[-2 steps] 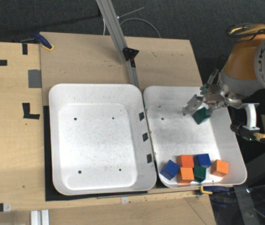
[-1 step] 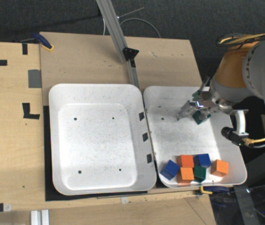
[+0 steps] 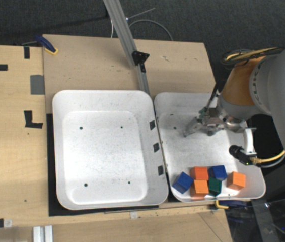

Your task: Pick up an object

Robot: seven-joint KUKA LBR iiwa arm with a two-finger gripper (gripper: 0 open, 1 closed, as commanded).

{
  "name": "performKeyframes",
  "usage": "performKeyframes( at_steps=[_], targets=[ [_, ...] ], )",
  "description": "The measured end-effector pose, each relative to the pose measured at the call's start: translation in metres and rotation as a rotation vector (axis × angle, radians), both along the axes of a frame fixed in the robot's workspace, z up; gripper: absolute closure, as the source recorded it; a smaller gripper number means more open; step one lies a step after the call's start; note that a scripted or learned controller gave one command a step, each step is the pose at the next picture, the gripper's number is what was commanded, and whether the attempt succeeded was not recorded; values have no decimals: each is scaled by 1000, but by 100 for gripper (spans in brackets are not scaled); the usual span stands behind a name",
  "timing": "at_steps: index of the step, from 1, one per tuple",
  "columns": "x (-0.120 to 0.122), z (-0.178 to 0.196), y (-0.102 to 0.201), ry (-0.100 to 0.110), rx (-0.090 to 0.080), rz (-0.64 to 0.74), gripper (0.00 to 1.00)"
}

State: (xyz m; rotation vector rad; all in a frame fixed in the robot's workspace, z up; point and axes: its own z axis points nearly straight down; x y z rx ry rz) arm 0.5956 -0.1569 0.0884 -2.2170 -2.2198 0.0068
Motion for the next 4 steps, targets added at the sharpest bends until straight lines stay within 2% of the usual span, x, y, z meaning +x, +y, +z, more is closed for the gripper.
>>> performKeyframes(
  at_steps=[1,3,4],
  targets=[
    [1,13,1,-4,0,1,100],
    [3,138,7,-12,-1,1,100],
    [3,140,8,-6,0,0,100]
  ],
)
